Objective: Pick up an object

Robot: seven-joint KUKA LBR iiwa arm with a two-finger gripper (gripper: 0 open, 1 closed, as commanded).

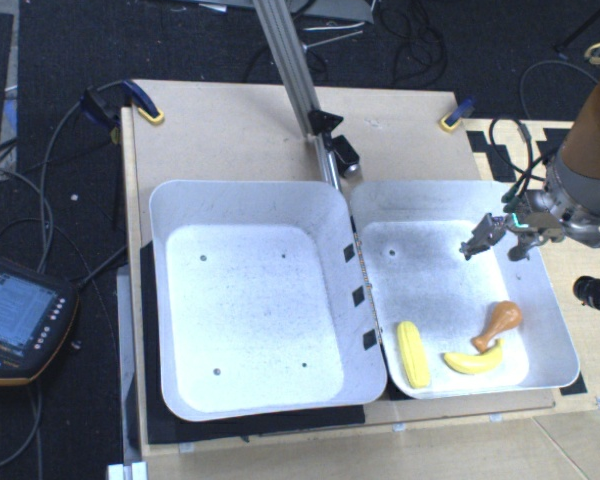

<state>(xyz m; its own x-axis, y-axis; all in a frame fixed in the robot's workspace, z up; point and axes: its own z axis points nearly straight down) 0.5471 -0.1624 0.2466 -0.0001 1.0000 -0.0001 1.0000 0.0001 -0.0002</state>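
Observation:
Three toy foods lie in the right bin (435,253) near its front edge: a yellow corn cob (413,354), a yellow banana (473,362) and a brown drumstick (499,322). My gripper (498,240) hangs over the right side of that bin, above and behind the drumstick. Its two dark fingers are spread apart and hold nothing.
The left bin (250,298) sits beside the right one, sharing a raised middle rim with black clips. A slanted metal pole (295,63) stands behind the bins. A teach pendant (15,318) lies off the bench at the left, and cables run along the right.

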